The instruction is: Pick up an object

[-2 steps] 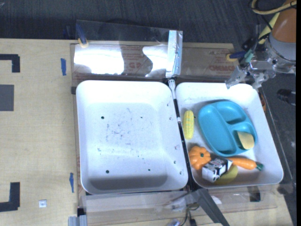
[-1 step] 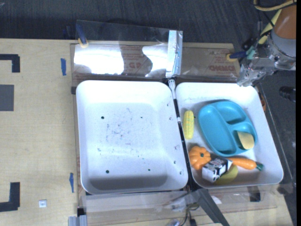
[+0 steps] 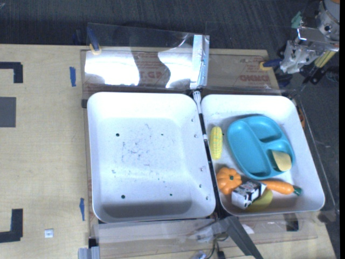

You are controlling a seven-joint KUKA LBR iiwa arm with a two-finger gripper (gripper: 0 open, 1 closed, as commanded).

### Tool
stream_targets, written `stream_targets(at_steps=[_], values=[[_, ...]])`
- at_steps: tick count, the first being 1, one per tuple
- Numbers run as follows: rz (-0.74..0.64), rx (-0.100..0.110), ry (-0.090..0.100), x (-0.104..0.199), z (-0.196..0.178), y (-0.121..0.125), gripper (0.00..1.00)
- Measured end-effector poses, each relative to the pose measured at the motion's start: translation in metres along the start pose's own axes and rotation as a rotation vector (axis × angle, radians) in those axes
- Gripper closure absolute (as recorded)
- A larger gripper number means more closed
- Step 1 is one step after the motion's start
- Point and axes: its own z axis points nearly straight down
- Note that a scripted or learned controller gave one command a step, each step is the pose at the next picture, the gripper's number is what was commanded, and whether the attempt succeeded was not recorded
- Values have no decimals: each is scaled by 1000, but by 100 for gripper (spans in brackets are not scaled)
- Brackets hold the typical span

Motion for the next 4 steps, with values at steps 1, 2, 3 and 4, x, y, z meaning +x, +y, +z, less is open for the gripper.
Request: stream_targets(at_steps=[1,2,3,4], values=[[106,2,-1,-15,-35,6,100],[329,10,-1,-5,-39,-24,100],[389,7,-3,-27,-30,5,100],[408,5,-3,-63,-42,13,100]])
